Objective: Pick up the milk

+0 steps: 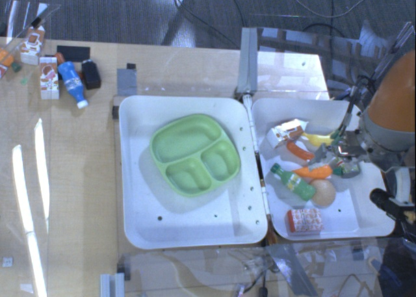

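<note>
Camera view, gripper (333, 153): we find it low in the right bin (370, 221), among the food items; whether its jaws are released or clenched we cannot tell.
Milk (284, 133): small white carton, lying tilted at the bin's upper left, apart from the gripper.
Progress: we judge the pick not yet made; the carton rests in the bin, nothing visibly grasped. Approach, closure and lift remain.
Obstacles: carrot (314, 173) and sausage (299, 151) sit just beside the gripper; banana (318, 138) lies near the carton.
Other items: green bottle (293, 183), egg (323, 193), red can (305, 220).
Left bin (133, 218): holds a green divided plate (194, 154).
</note>
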{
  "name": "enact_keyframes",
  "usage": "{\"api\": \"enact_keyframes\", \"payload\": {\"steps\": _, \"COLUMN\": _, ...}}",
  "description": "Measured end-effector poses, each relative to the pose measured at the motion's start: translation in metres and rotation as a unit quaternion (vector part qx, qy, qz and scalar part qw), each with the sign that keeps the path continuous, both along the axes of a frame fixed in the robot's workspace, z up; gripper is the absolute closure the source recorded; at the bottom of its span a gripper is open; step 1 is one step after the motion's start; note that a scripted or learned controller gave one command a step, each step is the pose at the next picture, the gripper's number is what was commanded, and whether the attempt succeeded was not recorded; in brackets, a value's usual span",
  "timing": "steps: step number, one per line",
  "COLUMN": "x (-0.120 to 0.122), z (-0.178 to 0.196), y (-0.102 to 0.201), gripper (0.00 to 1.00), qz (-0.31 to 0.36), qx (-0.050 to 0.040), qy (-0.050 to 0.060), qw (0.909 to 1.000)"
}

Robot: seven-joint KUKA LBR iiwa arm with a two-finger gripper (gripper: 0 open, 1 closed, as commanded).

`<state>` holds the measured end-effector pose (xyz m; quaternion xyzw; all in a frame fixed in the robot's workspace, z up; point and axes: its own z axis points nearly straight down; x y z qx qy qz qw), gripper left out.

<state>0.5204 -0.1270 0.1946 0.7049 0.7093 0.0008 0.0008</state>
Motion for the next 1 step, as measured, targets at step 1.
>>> {"api": "enact_keyframes", "payload": {"steps": 1, "x": -0.0238, "z": -0.0883, "y": -0.0195, "gripper": 0.0, "qz": -0.007, "qx": -0.0015, "qy": -0.006, "qw": 1.0}}
